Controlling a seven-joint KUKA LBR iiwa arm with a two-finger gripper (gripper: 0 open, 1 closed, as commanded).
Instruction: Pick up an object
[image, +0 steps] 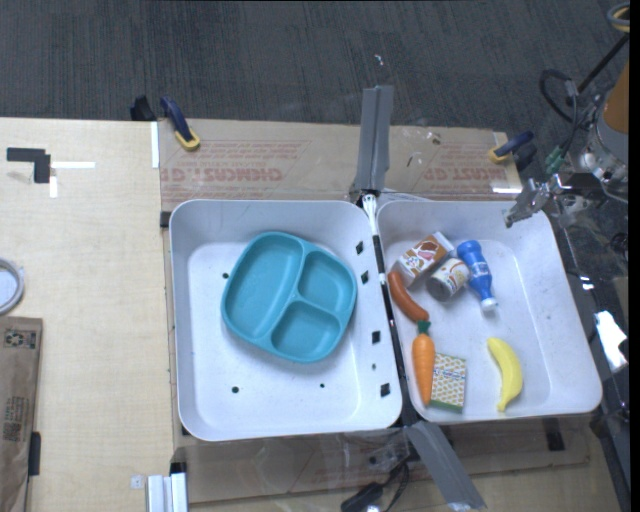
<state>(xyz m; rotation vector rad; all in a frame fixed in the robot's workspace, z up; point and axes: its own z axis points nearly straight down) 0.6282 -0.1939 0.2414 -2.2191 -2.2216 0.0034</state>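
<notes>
While pincer (522, 208) state cannot be told, banana (507, 373) lengthwise near-to-far, carrot (424, 366) tip nearward

Dark grey ribbed carpet floor (250, 55) along the far edge. Pale wooden counter (90, 300) at left, brown printed cardboard sheet (260, 160) laid beneath, clamped far by blue-and-yellow spring clamps (180, 124). Even, soft overhead light.

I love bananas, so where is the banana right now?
The banana lies in the right bin, near its front right corner, below the blue bottle and to the right of the small box and carrot.
</notes>
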